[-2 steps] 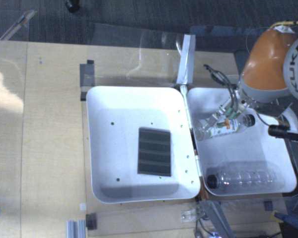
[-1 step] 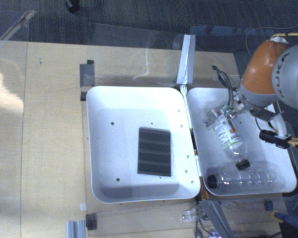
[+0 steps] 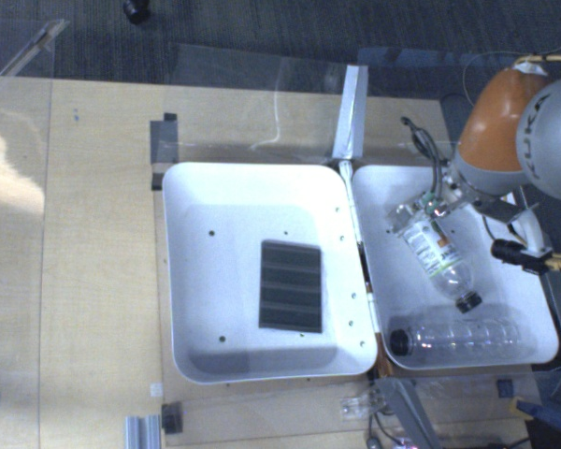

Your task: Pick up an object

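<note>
A clear plastic bottle [image 3: 438, 253] with a black cap [image 3: 468, 300] lies slanted in the right bin [image 3: 533, 293]. My gripper [image 3: 428, 208] is low in that bin, right at the bottle's upper, base end. A second clear bottle [image 3: 463, 336] lies along the bin's front wall, its black cap pointing left. A dark ribbed rectangular pad [image 3: 292, 286] rests flat in the left bin [image 3: 196, 251], far from the gripper.
The grey arm with its orange band [image 3: 494, 129] comes in over the right bin's back right corner. Cables [image 3: 421, 143] hang beside the wrist. A metal divider post [image 3: 350, 115] stands behind the gap between the bins.
</note>
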`<state>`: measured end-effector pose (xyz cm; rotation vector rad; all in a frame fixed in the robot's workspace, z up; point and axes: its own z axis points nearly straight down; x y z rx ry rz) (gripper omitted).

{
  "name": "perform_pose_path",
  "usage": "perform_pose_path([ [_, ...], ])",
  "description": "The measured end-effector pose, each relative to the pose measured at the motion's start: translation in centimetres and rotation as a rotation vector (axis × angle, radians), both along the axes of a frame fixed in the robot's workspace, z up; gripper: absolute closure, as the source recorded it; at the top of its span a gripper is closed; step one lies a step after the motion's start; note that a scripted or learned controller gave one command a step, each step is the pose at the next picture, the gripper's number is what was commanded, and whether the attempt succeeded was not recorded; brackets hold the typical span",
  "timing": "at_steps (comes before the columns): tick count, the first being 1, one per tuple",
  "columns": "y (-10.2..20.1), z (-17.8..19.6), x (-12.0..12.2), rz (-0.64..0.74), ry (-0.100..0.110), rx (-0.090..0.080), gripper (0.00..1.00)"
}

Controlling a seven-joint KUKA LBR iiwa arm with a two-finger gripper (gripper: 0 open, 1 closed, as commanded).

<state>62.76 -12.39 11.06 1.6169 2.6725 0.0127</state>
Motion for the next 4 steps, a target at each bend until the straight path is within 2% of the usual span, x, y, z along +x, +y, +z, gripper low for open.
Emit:
perform_pose_path([
  [1, 0.1, 1.1, 0.2, 0.004, -0.006, -0.001, 1.0],
  [2, 9.0, 7.6, 4.1, 0.189, 0.01, 0.0, 1.0],
  [3, 10.4, 7.6, 2.4, 0.245, 0.011, -0.001, 1.0],
  [4, 10.1, 7.6, 0.4, 0.186, 0.01, 0.0, 1.0],
])
